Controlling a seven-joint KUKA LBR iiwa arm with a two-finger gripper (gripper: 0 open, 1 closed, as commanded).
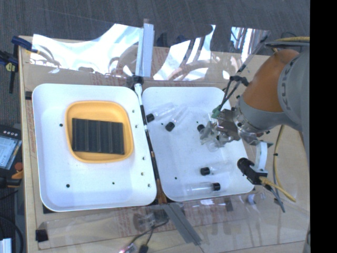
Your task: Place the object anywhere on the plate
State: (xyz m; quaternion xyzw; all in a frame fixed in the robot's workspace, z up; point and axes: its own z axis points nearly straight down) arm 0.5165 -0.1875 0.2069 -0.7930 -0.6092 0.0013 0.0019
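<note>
A yellow plate (98,131) with a dark ridged centre lies in the left bin (50,178). Several clear vials with black caps lie scattered in the right bin (184,152): one vial (171,114) at the upper left and another vial (202,186) near the front edge. A short vial (205,171) lies between them. My gripper (212,133) is low over the right side of the right bin, right beside a black cap (200,127). Clear plastic blurs with its metal tip, so what it touches is unclear.
A raised divider (147,141) separates the two bins. Crinkled clear sheeting (121,46) stands behind them. Cables and a black handle (250,172) hang off the arm at the right bin's right rim. A device (8,152) sits at the far left edge.
</note>
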